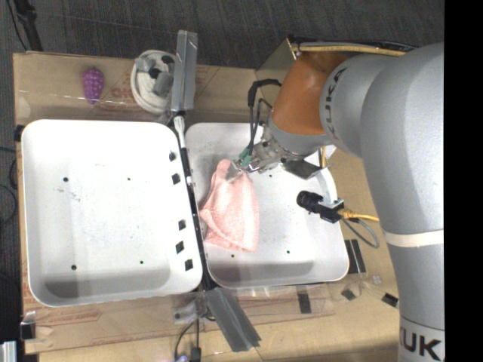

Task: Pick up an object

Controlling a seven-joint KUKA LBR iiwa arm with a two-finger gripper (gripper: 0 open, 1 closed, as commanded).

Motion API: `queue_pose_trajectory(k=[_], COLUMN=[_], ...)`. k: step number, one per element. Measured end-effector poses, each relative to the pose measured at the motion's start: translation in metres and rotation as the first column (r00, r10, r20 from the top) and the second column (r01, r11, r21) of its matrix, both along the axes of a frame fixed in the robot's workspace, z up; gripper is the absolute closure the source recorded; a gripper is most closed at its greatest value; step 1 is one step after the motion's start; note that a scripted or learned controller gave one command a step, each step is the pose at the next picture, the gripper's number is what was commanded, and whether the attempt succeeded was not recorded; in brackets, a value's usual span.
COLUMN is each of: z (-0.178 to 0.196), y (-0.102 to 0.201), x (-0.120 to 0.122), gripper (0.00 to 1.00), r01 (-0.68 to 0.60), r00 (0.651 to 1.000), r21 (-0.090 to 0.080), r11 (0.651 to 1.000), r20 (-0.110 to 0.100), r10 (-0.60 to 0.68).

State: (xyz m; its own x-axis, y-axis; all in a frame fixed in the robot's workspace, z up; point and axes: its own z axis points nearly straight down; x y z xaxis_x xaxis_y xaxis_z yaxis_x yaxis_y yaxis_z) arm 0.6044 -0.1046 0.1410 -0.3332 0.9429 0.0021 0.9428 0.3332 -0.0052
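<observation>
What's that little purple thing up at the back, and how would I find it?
Start at the left white bin and look past its far rim to the brown bench. The small purple grape-like lump lies there, left of a white coiled roll; nothing else is purple.

A soft pink cloth lies crumpled in the right-hand bin, close to that bin's left wall. It spreads wide and bunched at its lower end and narrows toward the top, where one corner is drawn up to a point. Folds and creases run along its length. Its lower edge rests on the bin's white floor.
</observation>
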Motion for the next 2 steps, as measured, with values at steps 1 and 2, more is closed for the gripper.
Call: queue_pose_trajectory(k=[1,2], z=[0.0,-0.053], y=[0.0,0.003], x=[0.0,-0.015], gripper=[0.0,0.0], r01=[0.0,-0.019], r00=[1.0,1.0], r21=[0.0,0.0], r11=[1.0,1.0], r20=[0.0,0.0], r10=[0.0,0.019])
